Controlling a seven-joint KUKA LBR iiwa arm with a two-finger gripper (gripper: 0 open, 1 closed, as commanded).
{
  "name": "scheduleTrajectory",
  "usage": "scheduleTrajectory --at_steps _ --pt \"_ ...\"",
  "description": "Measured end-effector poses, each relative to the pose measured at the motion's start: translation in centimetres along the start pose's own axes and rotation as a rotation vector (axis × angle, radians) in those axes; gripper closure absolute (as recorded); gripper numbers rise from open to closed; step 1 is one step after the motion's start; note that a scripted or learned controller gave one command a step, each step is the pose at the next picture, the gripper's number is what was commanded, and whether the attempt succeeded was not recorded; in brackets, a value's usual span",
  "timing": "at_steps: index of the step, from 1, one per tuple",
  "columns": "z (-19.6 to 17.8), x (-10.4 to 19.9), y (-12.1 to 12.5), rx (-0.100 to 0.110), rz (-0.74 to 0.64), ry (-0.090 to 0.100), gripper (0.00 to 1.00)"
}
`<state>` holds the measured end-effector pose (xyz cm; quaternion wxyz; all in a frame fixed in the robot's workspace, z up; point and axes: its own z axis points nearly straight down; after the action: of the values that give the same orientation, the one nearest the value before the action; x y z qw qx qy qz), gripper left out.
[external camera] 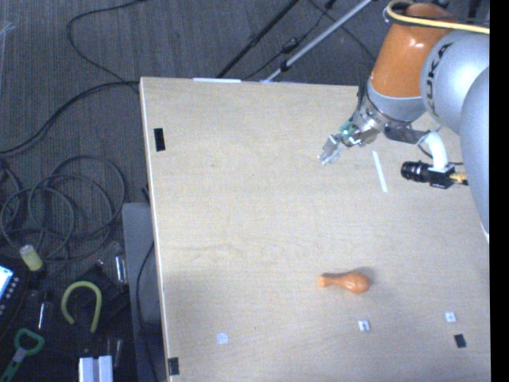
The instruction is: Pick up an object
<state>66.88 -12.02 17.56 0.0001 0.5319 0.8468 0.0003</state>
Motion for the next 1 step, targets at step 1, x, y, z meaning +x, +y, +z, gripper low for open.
scheduleTrajectory --at_steps 1 --pt "-0.94 2.78 0.82 0.002 0.327 0.0 1.0"
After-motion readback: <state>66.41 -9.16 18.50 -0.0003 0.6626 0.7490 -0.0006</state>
